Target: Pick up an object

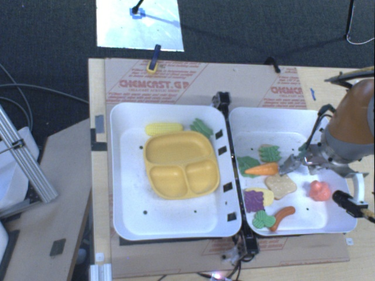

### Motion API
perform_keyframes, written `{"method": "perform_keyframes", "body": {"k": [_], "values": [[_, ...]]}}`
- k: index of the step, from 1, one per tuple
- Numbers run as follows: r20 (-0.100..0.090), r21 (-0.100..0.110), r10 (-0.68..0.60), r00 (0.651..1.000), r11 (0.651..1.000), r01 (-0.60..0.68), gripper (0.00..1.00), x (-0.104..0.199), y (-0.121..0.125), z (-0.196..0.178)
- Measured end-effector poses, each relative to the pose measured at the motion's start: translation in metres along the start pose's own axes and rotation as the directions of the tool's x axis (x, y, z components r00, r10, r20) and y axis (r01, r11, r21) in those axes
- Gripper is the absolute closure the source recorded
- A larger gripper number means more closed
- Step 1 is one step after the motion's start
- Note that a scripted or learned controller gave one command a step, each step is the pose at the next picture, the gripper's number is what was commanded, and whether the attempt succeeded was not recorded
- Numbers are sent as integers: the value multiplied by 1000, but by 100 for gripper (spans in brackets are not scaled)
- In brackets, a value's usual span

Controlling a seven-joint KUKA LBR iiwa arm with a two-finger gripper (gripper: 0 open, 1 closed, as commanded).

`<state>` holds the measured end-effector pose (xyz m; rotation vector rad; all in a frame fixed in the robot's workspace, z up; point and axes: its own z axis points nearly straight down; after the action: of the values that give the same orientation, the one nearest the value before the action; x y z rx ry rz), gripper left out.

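1. We're looking down on a tan desk [252, 84] on dark carpet, with red lettering printed on its top and a shiny square sheet [139, 15] lying on the floor past its far edge.
2. Two white bins sit side by side on it. The left bin [129, 157] holds a yellow divided plate [180, 164], with a toy corn cob [164, 129] touching its far edge and a green leafy piece [202, 126] just beside the corn.
3. The right bin [293, 124] is where the toy food is. We've got a carrot [262, 169] lying across the left part, with a green leaf [246, 163] under its tip and another green piece [270, 153] just behind it.
4. Nearer the front there's a slice of toast [280, 185], a purple bunch of grapes [253, 201] on a yellow piece [266, 196], a bit of broccoli [262, 219] and a reddish sausage [283, 215] touching it.
5. A pink round thing [320, 190], maybe a peach, sits alone toward the right.
6. The arm [354, 122] comes in from the right, and its end effector [291, 165] hangs low over the right bin, right by the fat end of the carrot and just behind the toast.
7. Honestly we can't tell whether it's spread or pressed together, it's too small and dark. We see nothing gripped in it.
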<state>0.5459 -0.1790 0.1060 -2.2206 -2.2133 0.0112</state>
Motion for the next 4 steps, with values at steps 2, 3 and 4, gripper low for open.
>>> {"method": "perform_keyframes", "body": {"k": [2, 3, 4], "values": [[1, -15, -7, 1000, 1000, 7, 100, 0, 55, 10], [-4, -7, -13, 1000, 1000, 13, 100, 93, 10, -3], [-1, -11, -5, 1000, 1000, 5, 0, 87, 11, -3]]}}
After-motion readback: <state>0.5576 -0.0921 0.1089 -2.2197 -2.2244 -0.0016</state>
